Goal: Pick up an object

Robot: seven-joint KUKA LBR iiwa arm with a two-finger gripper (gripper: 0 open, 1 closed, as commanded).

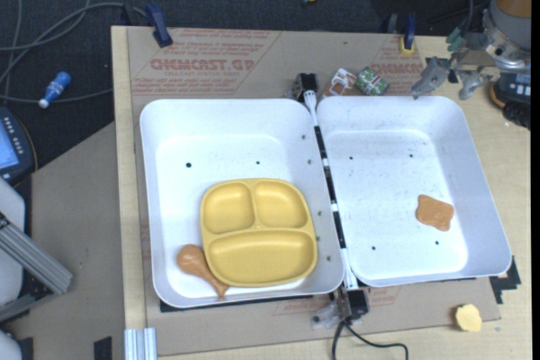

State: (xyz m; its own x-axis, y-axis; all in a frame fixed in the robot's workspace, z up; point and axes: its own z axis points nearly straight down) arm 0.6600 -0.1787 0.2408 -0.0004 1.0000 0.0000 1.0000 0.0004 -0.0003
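Gripper [445, 73] at upper right of frame, above right bin's [472, 253] far rim, fingers spread, holding nothing. Orange piece [434, 212] lies at right bin's right side. Yellow plate [256, 231] in left bin [160, 181].

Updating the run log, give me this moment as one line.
pincer: above right bin's far edge, nothing between fingers | left bin: yellow divided plate, drumstick | right bin: orange-brown piece | pick: not yet made

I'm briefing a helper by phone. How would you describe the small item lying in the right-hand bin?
Find the right white bin. Near its right wall, toward the front, lies a flat orange-brown piece. It lies alone there, unlike the drumstick-shaped toy touching the yellow divided plate in the left bin.
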